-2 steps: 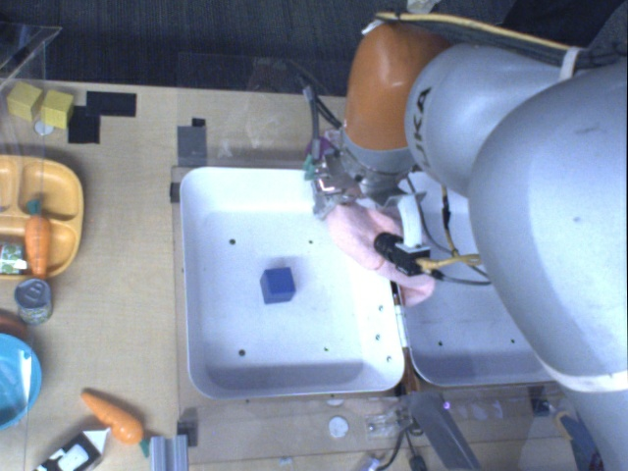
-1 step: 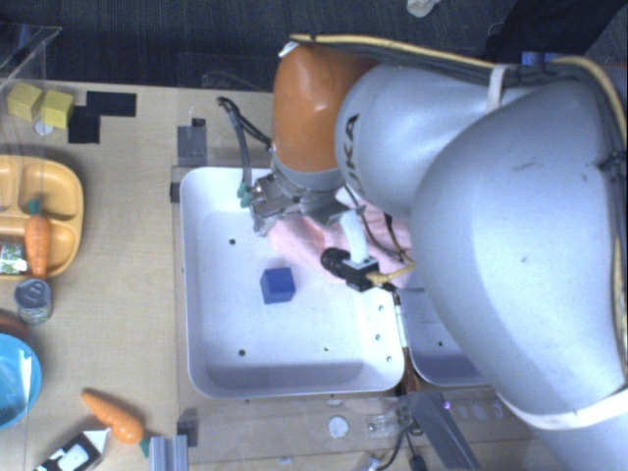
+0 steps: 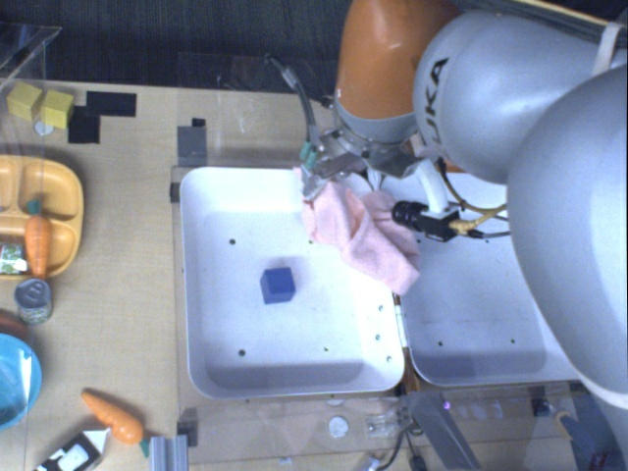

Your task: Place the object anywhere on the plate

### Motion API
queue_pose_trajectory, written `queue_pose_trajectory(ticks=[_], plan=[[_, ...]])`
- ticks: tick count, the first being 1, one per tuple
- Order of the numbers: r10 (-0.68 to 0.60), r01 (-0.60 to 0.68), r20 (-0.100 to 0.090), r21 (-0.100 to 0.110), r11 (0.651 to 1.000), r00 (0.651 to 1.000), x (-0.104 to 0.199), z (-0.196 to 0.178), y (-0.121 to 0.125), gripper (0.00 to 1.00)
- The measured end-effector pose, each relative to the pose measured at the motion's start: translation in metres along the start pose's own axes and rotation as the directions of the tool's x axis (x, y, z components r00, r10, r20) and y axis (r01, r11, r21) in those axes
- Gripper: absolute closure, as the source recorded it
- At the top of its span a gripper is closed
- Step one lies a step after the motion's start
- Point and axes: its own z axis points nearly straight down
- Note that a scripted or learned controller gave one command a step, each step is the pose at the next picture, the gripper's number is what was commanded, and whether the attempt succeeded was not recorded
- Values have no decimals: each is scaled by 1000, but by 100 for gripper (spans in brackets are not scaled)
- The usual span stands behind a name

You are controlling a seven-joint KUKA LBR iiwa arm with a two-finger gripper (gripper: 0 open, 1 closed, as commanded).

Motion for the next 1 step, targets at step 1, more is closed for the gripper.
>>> queue_pose_trajectory(ticks=[1], plan=[[-66,66,-3,6,998,998,76,103,39,100]])
